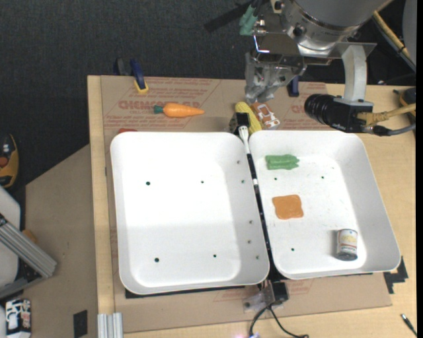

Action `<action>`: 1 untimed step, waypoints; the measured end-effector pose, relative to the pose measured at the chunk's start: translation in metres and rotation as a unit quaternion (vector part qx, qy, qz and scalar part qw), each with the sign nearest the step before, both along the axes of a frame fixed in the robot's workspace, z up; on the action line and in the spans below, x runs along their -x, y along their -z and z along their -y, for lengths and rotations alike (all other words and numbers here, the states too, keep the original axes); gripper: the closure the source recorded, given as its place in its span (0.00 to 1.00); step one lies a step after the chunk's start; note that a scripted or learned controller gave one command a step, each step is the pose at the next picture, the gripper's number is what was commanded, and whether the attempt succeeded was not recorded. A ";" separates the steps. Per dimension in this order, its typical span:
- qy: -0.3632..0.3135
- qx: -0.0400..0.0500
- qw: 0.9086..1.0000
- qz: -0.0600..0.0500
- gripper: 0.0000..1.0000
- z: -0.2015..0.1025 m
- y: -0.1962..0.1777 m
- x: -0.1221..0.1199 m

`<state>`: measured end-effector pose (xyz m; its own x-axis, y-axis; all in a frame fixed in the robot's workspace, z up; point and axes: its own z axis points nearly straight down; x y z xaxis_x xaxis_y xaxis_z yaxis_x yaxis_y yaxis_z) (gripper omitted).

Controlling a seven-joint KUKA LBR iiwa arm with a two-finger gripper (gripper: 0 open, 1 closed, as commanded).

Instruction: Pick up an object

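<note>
Grey arm point(330, 20) with metallic, cable-trailing pincer point(268, 82).

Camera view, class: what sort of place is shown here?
Probably a robotics lab bench for picking trials: two white bins side by side, toy items like a carrot, and a robot arm overhead.

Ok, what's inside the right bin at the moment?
The right bin holds three things: a green piece near its far edge, a flat orange piece toward the middle, and a small can in the near right corner. Nothing covers them.
</note>
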<state>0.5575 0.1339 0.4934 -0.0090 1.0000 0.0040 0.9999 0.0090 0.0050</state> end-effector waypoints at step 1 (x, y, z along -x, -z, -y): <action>0.000 0.001 1.000 -0.003 1.00 -0.054 -0.011 0.063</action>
<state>0.4942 0.1879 0.5040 -0.0098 0.9999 0.0027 1.0000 0.0098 -0.0014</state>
